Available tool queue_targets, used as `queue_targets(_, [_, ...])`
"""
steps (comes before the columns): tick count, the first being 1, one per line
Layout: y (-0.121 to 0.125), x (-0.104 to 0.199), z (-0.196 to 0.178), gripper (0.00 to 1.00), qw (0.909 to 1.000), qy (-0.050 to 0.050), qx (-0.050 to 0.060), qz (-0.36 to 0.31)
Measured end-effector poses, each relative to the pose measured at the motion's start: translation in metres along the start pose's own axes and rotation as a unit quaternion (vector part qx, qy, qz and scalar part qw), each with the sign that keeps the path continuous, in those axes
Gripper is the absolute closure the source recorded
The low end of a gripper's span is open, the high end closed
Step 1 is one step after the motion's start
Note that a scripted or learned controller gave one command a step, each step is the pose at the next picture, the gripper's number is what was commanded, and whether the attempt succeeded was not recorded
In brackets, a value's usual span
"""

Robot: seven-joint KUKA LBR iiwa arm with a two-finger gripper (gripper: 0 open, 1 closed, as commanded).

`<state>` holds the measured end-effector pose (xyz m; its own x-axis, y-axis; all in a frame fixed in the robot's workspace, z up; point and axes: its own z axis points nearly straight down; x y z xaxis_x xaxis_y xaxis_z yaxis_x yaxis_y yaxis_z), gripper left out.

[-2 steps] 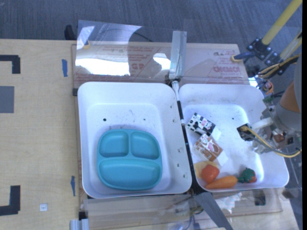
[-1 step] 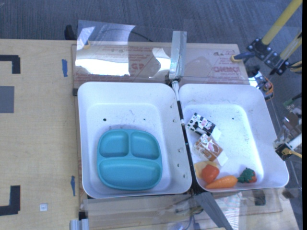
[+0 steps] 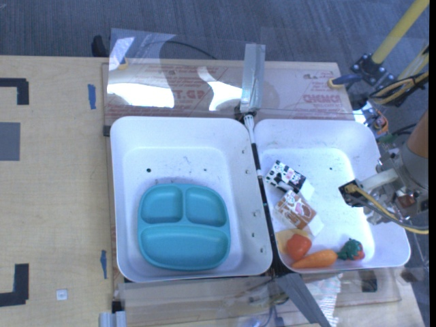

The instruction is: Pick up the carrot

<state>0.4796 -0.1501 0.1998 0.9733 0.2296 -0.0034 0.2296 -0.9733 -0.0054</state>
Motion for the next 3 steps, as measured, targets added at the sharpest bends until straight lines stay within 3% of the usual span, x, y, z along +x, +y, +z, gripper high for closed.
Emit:
queue_targets(1, [0.044,-0.01,0.113,1.0,0.9833,0.002,-0.003,-0.182])
queue_targets(2, [0.015,0.01,0.002,1.0,0.9983,0.002,-0.003,-0.058])
queue_targets(3, [0.003,0.008,0.004,1.0,0.9999,0.0,-0.001,0.014])
